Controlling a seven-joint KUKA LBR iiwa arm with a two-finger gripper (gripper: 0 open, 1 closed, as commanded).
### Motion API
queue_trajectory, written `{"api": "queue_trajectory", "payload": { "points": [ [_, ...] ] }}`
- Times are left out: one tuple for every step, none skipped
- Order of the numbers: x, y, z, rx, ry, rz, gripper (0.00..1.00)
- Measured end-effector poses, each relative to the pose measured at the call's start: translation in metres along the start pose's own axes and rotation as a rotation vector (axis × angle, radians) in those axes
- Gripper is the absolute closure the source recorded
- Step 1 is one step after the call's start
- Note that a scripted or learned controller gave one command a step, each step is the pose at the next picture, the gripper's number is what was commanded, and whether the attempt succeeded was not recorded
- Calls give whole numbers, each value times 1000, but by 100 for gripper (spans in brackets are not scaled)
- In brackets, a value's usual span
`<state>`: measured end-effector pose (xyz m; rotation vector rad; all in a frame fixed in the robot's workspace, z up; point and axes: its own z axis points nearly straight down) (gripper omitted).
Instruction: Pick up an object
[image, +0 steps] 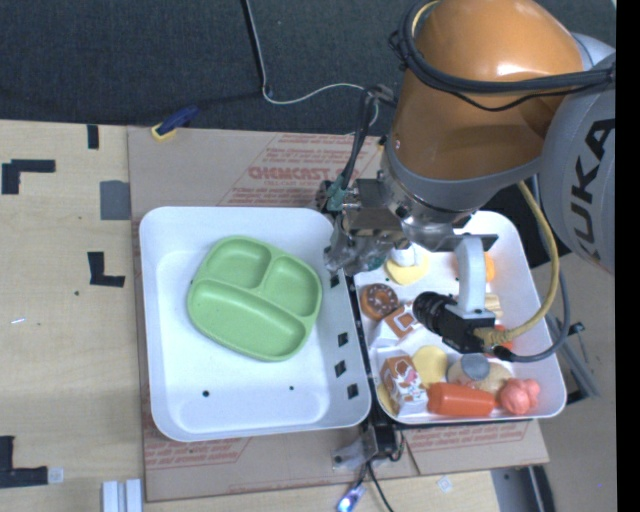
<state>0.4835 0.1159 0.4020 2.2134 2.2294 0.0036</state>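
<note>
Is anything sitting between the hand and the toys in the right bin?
From this slanted view, nothing visible separates them. The hand hangs at the right bin's upper left corner, by the divider. The nearest pieces, a brown donut and a yellow piece, lie just below and beside it, uncovered. The arm's body hides the bin's upper part.

Matt green plastic plate (255, 297), glossy orange band (480, 60).
</note>
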Motion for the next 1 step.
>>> {"api": "queue_trajectory", "payload": {
  "points": [
    [-3, 0, -8, 4, -3, 5, 100]
  ]
}}
